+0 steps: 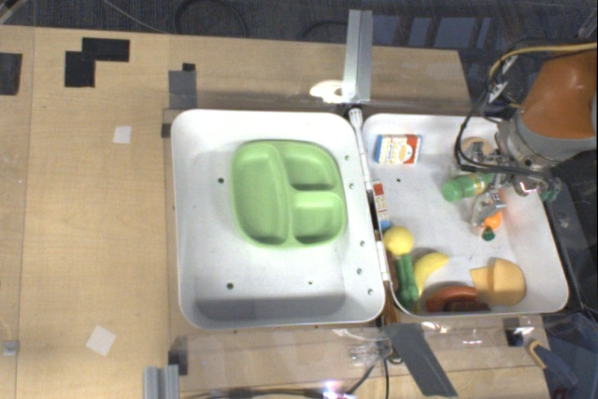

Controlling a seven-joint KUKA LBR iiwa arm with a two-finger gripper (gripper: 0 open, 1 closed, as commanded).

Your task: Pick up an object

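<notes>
Reaching into the right bin for an object.
The end effector, grip state unclear, hovers just right of a green object; next, close and lift.

**Count of Items Across the Two Bins**

Two shallow white plastic bins sit side by side. The left one holds a single light green divided tray. The right bin holds one small white and orange carton, two round yellow lemon-like pieces, one dark green stick-shaped piece, one tan rounded block, one red and brown flat piece, and one green rounded object beside the arm.
</notes>
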